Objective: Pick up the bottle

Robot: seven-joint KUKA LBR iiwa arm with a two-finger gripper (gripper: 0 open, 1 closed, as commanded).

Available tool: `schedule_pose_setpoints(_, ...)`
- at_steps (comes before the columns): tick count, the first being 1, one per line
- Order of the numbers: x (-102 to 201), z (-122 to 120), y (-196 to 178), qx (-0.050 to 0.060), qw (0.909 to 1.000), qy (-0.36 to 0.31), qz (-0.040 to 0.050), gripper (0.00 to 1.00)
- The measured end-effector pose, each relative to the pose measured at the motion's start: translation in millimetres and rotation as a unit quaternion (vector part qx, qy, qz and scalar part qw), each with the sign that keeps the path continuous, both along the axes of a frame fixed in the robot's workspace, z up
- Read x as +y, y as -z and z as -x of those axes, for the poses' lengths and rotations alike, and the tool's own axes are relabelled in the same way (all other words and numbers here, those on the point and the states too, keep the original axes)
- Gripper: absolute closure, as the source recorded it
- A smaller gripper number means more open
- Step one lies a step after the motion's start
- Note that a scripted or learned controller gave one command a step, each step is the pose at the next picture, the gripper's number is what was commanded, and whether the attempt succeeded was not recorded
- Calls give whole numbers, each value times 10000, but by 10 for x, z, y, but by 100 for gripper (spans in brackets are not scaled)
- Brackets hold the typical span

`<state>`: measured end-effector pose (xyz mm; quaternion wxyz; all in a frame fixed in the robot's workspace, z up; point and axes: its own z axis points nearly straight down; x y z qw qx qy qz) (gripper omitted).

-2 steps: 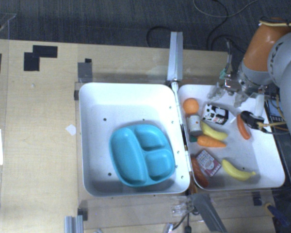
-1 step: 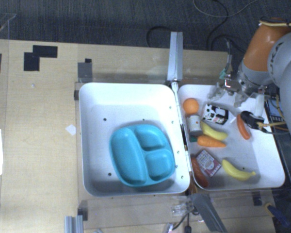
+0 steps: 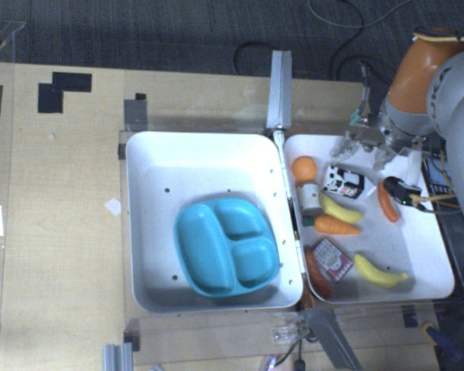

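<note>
At the near edge of the right bin (image 3: 441, 284), a yellow banana (image 3: 380, 271) lies toward the near right corner, with a red-and-white packet (image 3: 332, 259) just beside it near the bin's left wall. Farther in, a carrot (image 3: 337, 225) rests by the left wall, touching a second banana (image 3: 340, 209) that lies just behind it. The bottle (image 3: 310, 198), a small grey-capped container, stands against the left wall of the right bin, between the carrot and an orange (image 3: 304, 168) just beyond it. A black-and-white carton (image 3: 345, 182) lies near the middle of the bin's far half, and a red-orange sausage-shaped item (image 3: 387, 202) sits toward the right wall. In the left bin (image 3: 147, 207), a blue divided tray (image 3: 226, 246) rests toward the near right corner. Over the far edge of the right bin, the arm's end effector (image 3: 369, 147) hovers with its fingers spread apart and nothing between them, well apart from the bottle.
</note>
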<state>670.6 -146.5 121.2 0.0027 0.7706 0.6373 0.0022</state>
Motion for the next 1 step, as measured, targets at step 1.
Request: schedule_pose_setpoints(1, 0, 0, 0, 0, 10000, 0, 0, 0)
